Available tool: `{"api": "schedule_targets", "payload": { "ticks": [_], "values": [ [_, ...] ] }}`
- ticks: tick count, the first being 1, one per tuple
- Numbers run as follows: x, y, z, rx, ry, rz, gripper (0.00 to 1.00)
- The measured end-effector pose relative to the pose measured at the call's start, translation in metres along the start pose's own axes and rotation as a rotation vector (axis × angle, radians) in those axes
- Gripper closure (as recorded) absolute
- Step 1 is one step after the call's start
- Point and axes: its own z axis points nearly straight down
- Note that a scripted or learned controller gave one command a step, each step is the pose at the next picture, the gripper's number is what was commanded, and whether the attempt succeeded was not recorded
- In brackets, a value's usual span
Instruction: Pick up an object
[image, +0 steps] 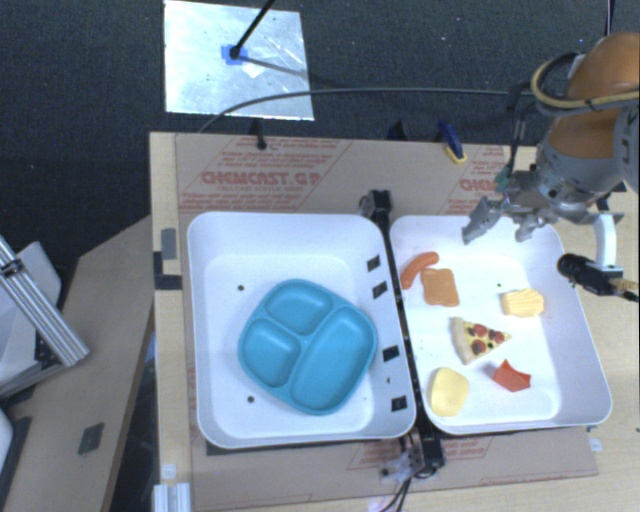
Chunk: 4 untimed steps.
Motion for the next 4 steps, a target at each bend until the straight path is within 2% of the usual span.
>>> {"api": "schedule_targets", "payload": {
  "ticks": [1, 3, 4],
  "values": [
    [0.000, 0.002, -0.008, -0.012, -0.002, -0.002, 0.00],
    [-0.001, 0.014, 0.080, -0.009, -0.001, -0.003, 0.00],
    [0.002, 0.006, 0.127, -0.008, -0.001, 0.000, 0.00]
  ]
}}
